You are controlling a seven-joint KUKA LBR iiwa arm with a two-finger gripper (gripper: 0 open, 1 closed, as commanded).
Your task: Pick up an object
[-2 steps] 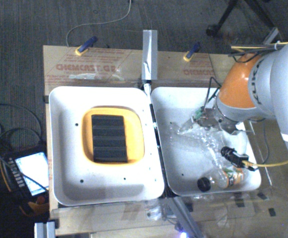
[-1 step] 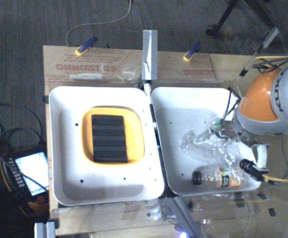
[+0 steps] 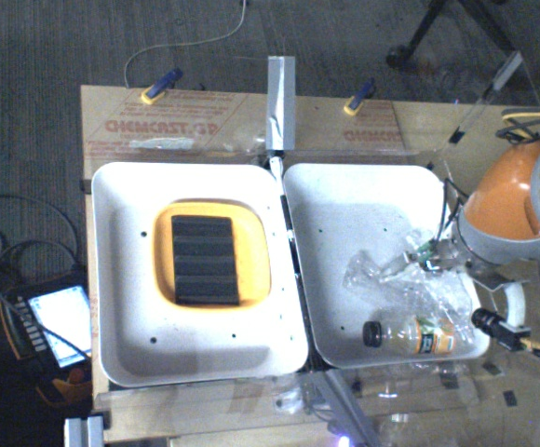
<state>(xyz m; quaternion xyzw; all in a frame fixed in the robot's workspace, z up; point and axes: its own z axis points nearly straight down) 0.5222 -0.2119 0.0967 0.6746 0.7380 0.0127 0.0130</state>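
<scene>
Left bin [image 3: 121, 250]: yellow tray [image 3: 256, 254]. Right bin [image 3: 363, 203]: bottle [image 3: 417, 336], crumpled plastic [image 3: 405, 282]. My tool [image 3: 435, 257]: state unclear. Nothing lifted; pick pending.

You've got three things in the bins. A yellow sponge with a black ribbed top [image 3: 211, 256] lies flat mid left bin [image 3: 112, 250]. In the other bin, crumpled clear plastic [image 3: 396, 277], and just below it a black-capped bottle [image 3: 412, 335] on its side.
</scene>
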